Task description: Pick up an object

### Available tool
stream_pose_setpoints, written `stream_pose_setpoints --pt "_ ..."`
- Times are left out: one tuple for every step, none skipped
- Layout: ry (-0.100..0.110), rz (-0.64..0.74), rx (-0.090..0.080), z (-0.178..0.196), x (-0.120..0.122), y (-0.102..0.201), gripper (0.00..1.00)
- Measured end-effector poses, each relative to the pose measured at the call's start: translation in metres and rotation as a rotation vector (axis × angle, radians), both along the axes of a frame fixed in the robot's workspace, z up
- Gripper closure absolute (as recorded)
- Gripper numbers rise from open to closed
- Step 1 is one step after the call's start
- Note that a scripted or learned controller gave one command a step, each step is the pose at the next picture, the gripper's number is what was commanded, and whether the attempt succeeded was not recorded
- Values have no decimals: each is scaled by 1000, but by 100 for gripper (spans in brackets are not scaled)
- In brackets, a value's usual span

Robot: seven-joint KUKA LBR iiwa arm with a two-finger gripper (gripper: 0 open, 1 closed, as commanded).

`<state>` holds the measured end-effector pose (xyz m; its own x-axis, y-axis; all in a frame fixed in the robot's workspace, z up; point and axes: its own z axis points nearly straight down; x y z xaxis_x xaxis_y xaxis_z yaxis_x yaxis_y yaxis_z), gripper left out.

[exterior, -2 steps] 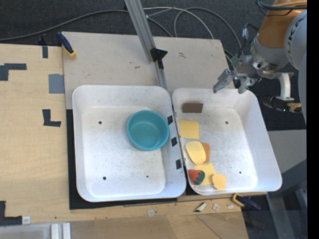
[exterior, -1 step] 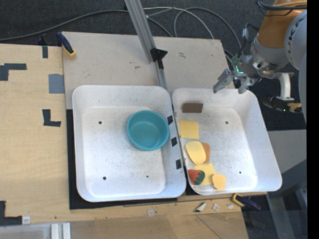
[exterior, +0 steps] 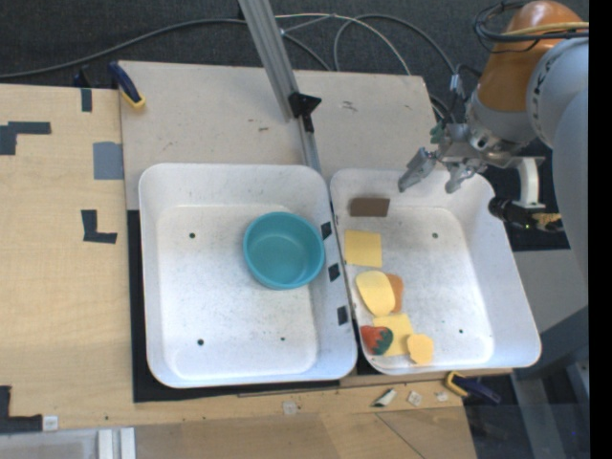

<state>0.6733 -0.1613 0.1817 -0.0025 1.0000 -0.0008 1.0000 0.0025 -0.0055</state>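
My gripper (exterior: 433,180) hangs over the far edge of the right bin (exterior: 497,285), fingers spread open with nothing between them. Below and to its left lies a brown block (exterior: 369,207) near the bin's far wall. Further toward the front sit a yellow square slab (exterior: 362,249), a yellow and orange rounded piece (exterior: 379,292), a red and green toy (exterior: 377,339) and a small yellow round piece (exterior: 420,349). A teal bowl (exterior: 283,249) stands upright in the left bin (exterior: 172,285).
A grey metal pole (exterior: 273,55) slants across the bench behind the bins. Cables run along the dark floor at the back. A blue and yellow clamp (exterior: 126,84) sits at the bench's far left corner.
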Motion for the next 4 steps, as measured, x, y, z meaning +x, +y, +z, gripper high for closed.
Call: stream_pose_setpoints --pt "0 0 0 -45 2 -1 0" --pt "7 1 2 -94 0 -1 0" --pt "0 2 -1 -83 1 0 100" --pt "-9 -1 0 -39 0 -4 100"
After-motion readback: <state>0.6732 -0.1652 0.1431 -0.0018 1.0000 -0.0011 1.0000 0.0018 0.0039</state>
